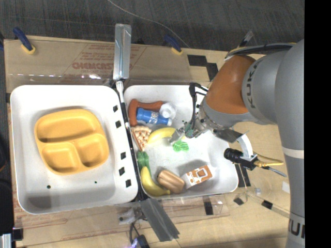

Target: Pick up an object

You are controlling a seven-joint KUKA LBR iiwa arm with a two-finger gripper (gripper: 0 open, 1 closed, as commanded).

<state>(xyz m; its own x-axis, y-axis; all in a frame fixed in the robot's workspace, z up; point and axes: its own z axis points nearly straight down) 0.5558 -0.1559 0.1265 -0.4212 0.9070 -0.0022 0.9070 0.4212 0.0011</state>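
My gripper [185, 134] hangs low over the middle of the right bin [222, 164], reaching in from the right. A small green toy [181, 146] lies right below its tip, and I cannot tell whether they touch. Just to its left lies a yellow lemon-like piece [161, 134]. A blue bottle with a white cap [154, 117] lies at the back of the bin on a reddish-brown item [137, 107]. A pizza slice [140, 136] rests against the left wall.
At the front of the right bin lie a banana [148, 184], a brown bun-like piece [170, 180] and a small orange carton [199, 175]. The left bin [31, 190] holds a yellow divided tray [72, 141]. A metal divider [122, 50] stands at the back between the bins.
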